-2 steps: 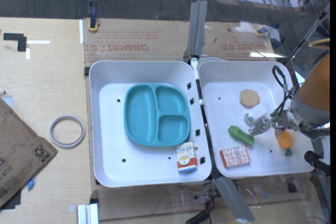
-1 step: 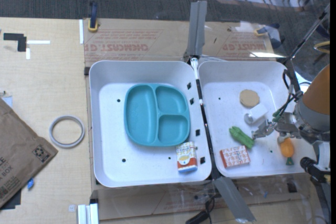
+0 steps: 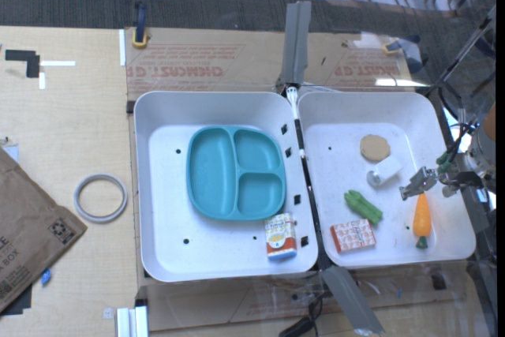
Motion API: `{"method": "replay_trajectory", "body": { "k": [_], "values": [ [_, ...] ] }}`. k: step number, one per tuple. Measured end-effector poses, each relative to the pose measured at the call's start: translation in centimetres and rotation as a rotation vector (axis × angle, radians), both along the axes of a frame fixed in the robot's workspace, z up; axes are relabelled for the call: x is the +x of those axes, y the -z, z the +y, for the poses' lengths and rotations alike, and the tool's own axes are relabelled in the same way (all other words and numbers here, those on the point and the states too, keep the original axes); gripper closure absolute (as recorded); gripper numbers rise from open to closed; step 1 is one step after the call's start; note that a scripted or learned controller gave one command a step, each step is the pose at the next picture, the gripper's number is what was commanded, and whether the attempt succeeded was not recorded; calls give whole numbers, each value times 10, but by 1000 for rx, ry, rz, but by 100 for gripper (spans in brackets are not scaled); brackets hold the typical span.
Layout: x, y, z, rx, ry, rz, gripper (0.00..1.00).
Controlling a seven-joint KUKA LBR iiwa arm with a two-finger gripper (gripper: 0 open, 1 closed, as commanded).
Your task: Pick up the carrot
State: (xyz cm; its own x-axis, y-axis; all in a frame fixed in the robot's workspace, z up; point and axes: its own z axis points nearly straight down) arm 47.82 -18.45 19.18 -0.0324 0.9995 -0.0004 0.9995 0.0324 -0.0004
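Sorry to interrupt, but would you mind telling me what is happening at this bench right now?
A robot arm reaches in from the right over the right bin, going for the carrot. Its gripper sits just above the carrot's upper end, with nothing visibly held. A cookie, green pepper and red box lie nearby. The left bin holds a teal tray.

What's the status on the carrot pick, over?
Gripper low at right bin's right side, just above the carrot. Carrot flat on bin floor, not held. Green vegetable and red packet lie apart to its left, nothing blocking.
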Motion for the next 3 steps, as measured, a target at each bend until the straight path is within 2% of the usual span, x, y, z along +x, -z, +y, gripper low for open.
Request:
{"method": "replay_trajectory", "body": {
  "k": [1, 2, 3],
  "values": [
    [7, 100, -19, 0, -86, 0, 0],
    [7, 92, -20, 0, -83, 0, 100],
    [55, 16, 22, -1, 240, 2, 100]
  ]
}}
